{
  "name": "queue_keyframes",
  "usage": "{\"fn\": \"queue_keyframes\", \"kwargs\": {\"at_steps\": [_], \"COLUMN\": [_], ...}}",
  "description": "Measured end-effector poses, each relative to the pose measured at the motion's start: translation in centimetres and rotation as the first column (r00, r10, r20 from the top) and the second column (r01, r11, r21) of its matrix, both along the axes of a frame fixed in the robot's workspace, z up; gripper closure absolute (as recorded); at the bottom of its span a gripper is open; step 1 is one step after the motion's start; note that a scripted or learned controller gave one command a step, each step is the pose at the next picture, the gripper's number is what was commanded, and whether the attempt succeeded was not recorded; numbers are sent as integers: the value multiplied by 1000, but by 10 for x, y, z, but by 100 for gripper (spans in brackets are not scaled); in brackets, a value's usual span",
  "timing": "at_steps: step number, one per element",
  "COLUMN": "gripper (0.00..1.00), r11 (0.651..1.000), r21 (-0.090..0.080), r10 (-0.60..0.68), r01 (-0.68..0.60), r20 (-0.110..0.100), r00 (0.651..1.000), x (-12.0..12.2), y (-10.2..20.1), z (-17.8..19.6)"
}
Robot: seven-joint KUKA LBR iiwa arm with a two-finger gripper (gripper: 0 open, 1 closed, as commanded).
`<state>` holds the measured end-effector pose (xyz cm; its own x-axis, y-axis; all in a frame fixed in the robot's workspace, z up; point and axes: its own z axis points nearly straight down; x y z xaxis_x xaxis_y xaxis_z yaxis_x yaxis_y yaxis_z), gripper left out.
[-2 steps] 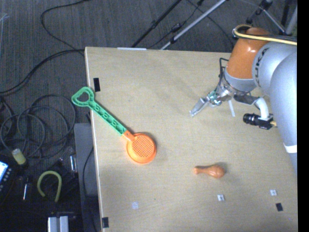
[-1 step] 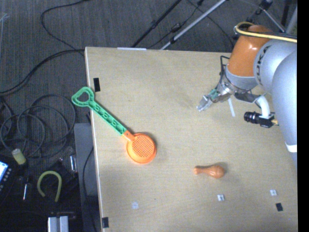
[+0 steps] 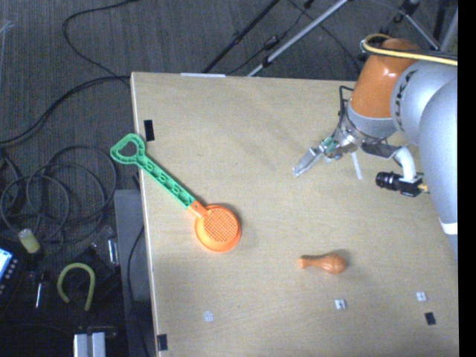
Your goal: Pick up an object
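The gripper point(image 3: 306, 162), fingers apart and holding nothing, hovers above the bench and must next descend toward the orange pear-shaped toy point(image 3: 325, 262).

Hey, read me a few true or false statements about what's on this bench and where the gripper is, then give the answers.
1. The strainer has a green handle and an orange mesh head. True.
2. The gripper is holding the strainer. False: it is well to the strainer's right in the view, with nothing between its fingers.
3. A small orange pear-shaped object lies on the bench, nearer the view's bottom edge than the gripper. True.
4. The strainer's handle hangs over the bench's left edge. True: its green loop sits just past the edge.
5. The pear-shaped object rests inside the strainer's head. False: it lies apart, to the strainer's right in the view.
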<state>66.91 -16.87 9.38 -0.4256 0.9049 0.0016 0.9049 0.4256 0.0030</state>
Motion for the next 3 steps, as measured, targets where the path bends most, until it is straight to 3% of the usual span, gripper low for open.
{"fn": "queue_keyframes", "kwargs": {"at_steps": [1,2,3], "gripper": [0,0,0], "r11": [950,985,991], "r21": [-4,-6,-4], "r10": [-312,-175,-132], "r01": [312,175,132], "r20": [-1,-3,-2], "r00": [950,985,991], "x": [-1,-19,-1], "y": [-8,-55,0], "z": [69,22,-10]}}
